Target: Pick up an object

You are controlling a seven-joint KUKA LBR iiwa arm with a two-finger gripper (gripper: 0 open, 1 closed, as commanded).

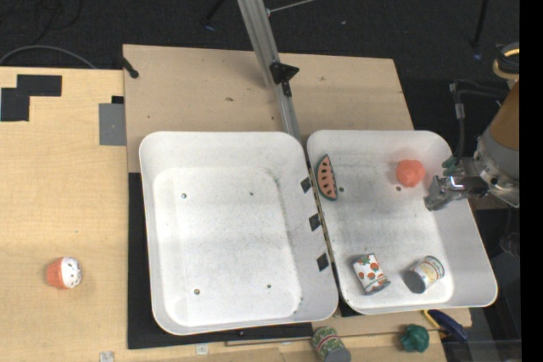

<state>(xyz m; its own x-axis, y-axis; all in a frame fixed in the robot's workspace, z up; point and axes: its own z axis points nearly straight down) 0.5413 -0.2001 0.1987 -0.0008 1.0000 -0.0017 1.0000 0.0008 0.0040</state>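
In the right bin lie an orange-red ball near the back right, a watermelon-slice toy by the left wall, a small white box with red spots and a tin can on its side at the front. My gripper reaches in over the bin's right edge, just right of and slightly in front of the ball, apart from it. Nothing shows between its fingers.
The left bin stands beside the right one. A metal rail slants up behind the bins. On the bench lie a red-and-white ball at the far left, and a can and green toy before the right bin.
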